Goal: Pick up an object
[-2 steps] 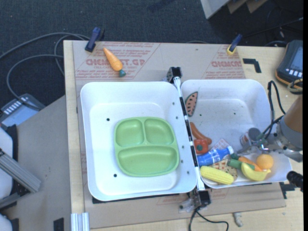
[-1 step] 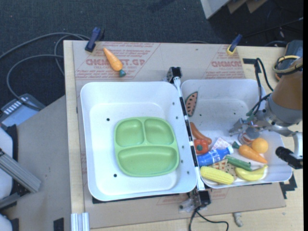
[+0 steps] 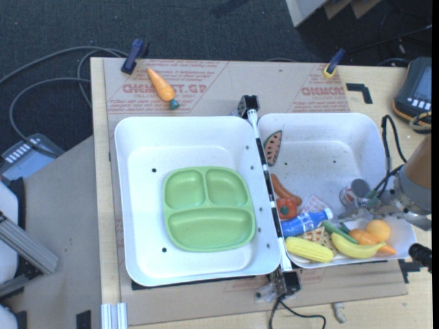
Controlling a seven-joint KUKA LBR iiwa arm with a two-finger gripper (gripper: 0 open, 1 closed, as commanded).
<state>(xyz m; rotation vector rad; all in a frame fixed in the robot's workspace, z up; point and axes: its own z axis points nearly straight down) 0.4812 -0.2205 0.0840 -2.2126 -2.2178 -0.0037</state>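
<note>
The grey arm reaches into the right-hand shallow white plastic bin point(image 3: 329, 132) from the right, and its two-finger gripper point(image 3: 357, 201) sits low over the bin floor near the front right corner. The slant of the view and the clutter around the tip hide the gap, so I cannot tell how the gripper is set, and nothing can be seen held in it.

The candidates to pick lie just in front of and beside the tip: a round orange plastic fruit point(image 3: 377, 231) close on its front right, a curved yellow plastic banana point(image 3: 353, 247) just in front, a yellow toy corn cob point(image 3: 309, 251) further to the front left, and a blue-and-white plastic bottle point(image 3: 305, 223) to its left. A red toy sausage point(image 3: 285, 192) lies further left, against the divider, and a watermelon slice toy point(image 3: 272, 147) is well beyond it toward the back. The other white bin point(image 3: 130, 184), holding a green divided plastic plate point(image 3: 208, 208), is well away to the left, and an orange toy carrot point(image 3: 162, 87) lies on the bench outside both bins.

The main risk, as I judge it, is the crowding: the toys touch and overlap, so a closing grip may pinch two at once or nudge the round fruit aside. The smooth curved banana could also slip out on lifting, and the bin wall close by leaves little room.
</note>
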